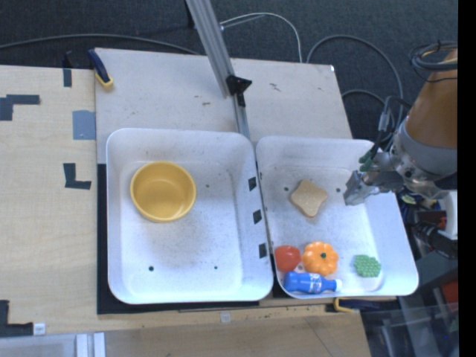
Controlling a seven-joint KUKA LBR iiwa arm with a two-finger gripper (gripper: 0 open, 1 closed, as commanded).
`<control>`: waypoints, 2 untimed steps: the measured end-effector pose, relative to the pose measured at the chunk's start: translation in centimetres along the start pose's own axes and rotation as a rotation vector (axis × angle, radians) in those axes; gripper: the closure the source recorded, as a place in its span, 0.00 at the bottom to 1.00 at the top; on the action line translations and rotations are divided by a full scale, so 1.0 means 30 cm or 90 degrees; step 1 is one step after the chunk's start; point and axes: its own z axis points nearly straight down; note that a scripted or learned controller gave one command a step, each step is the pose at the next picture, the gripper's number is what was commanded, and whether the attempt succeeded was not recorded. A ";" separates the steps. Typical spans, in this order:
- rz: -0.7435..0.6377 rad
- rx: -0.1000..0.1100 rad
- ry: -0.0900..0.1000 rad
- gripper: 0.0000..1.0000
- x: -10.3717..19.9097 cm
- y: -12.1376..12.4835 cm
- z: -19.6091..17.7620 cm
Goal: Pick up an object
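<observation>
Bowl [163, 191], yellow, sits far left of the gripper [355, 192] in the other bin; a tan bread slice [308, 198] lies just left of it, untouched. How the gripper stands, I cannot tell.

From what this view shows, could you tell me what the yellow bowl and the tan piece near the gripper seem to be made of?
The yellow bowl looks like moulded plastic: one even colour, a smooth, softly glossy rim. The tan piece looks matte and bread-like, perhaps foam or soft plastic toy food; at this sharpness its texture leaves that open.
</observation>
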 end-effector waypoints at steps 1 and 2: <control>-0.003 0.003 0.001 1.00 0.160 0.073 -0.007; -0.003 0.005 0.001 1.00 0.319 0.121 0.057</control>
